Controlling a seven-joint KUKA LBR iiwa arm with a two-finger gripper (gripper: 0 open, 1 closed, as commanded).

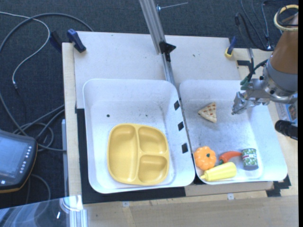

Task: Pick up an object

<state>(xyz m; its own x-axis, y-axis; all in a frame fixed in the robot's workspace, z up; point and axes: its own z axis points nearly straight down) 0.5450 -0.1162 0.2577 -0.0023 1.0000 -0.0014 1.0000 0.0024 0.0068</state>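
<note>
The right bin [265,126] holds a tan wedge-shaped slice [208,112] near its middle. Along its front edge lie an orange pumpkin [205,157], a yellow corn-like piece [220,172], a red pepper [229,155] and a small green-labelled can [249,158]. My gripper [238,106] hangs over the right bin's far right part, to the right of the slice and apart from it. Nothing shows between its fingers.
The left bin [99,103] holds a yellow divided plate [138,153]. A metal rail [154,18] slants down to the wall between the bins. Blue and yellow clamps sit at the bench's back corners. Cables lie on the floor at left.
</note>
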